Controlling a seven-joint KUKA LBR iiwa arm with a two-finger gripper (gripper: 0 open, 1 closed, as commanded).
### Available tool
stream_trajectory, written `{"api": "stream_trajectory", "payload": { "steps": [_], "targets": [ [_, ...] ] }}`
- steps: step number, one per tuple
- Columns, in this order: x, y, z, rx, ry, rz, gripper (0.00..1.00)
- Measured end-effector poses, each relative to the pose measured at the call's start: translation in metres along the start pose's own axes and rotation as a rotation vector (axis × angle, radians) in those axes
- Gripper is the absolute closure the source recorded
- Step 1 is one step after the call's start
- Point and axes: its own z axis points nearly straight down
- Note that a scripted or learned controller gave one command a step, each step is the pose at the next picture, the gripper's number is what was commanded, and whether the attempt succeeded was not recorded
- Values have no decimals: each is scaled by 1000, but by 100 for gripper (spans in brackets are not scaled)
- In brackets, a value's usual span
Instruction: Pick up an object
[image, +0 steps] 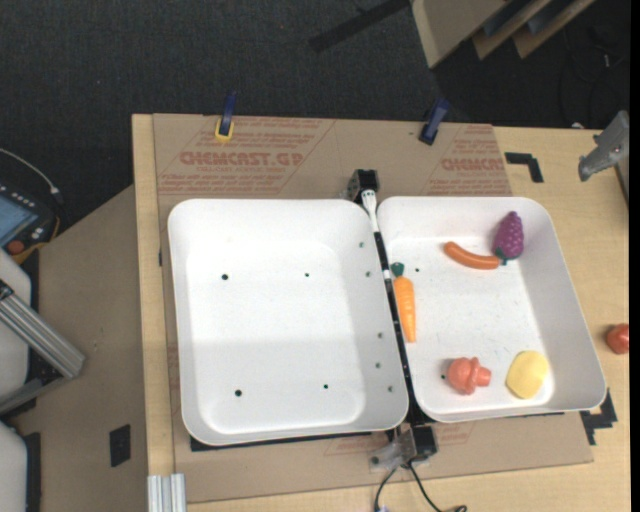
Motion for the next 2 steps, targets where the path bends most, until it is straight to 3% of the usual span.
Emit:
{"api": "stream_trajectory", "payload": {
  "steps": [1,2],
  "targets": [
    [8,84,-51,9,2,-3,0],
    [-1,140,-45,15,3,-1,0]
  ]
}}
